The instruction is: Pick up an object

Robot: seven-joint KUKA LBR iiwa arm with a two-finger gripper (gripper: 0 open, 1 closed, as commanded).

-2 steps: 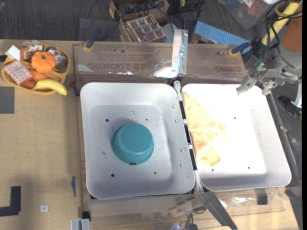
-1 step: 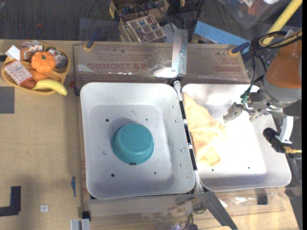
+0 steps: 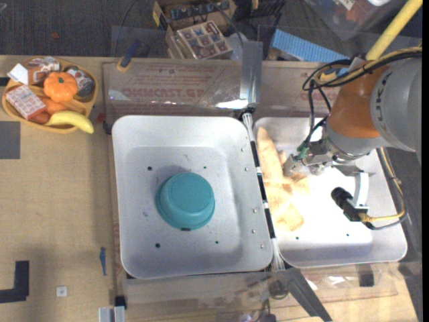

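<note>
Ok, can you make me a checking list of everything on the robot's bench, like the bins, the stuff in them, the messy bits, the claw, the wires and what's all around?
Surface: two shallow white bins side by side, left bin and right bin, on a wooden bench.
Job's things: round teal plastic bowl, upside down in the left bin; pale tan lumpy pieces along the right bin's left side.
Clutter: small tray of toy food with an orange pumpkin and a yellow banana, at the bench's far left.
Grippers: gripper low in the right bin beside the tan pieces; fingers blurred.
Cables: black cables looping along the arm.
Surroundings: boxes behind the bench.
</note>
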